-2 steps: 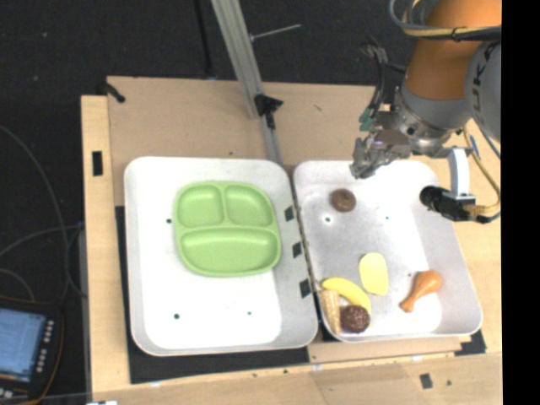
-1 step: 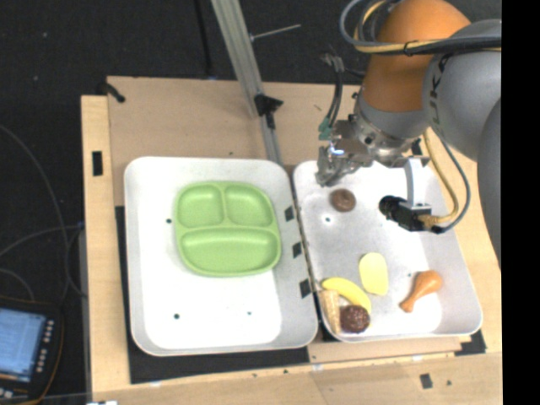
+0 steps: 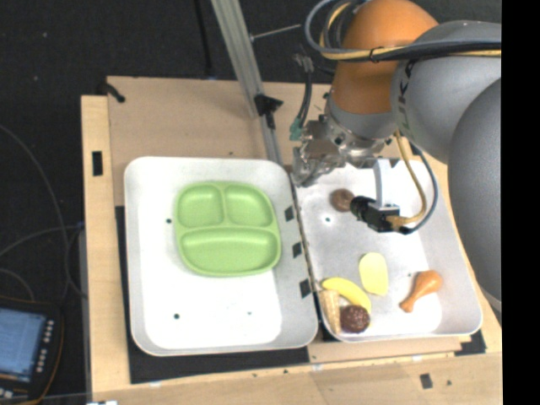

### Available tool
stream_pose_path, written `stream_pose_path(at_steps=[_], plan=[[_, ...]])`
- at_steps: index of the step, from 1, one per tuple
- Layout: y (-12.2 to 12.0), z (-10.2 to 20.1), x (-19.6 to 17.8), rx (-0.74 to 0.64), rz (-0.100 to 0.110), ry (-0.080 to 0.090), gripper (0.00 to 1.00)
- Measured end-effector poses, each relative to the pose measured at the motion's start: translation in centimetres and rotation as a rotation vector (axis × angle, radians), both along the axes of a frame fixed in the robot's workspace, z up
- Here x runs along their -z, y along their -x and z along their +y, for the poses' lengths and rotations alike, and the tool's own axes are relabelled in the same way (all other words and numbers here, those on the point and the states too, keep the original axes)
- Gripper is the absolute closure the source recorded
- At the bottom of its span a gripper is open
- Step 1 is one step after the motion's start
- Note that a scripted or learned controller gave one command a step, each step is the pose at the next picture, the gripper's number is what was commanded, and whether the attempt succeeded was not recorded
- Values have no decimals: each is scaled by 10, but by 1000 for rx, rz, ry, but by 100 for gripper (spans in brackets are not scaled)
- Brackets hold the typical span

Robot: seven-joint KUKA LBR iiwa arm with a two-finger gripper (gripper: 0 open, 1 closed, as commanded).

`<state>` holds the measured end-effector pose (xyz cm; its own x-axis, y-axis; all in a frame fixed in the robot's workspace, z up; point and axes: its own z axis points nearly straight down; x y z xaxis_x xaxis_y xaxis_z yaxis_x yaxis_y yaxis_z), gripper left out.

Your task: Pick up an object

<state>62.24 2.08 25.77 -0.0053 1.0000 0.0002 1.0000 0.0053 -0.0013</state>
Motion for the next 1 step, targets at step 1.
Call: stream_pose_path(at_steps=[1], plan=[[-13, 52, 6, -2, -2, 0, 100]])
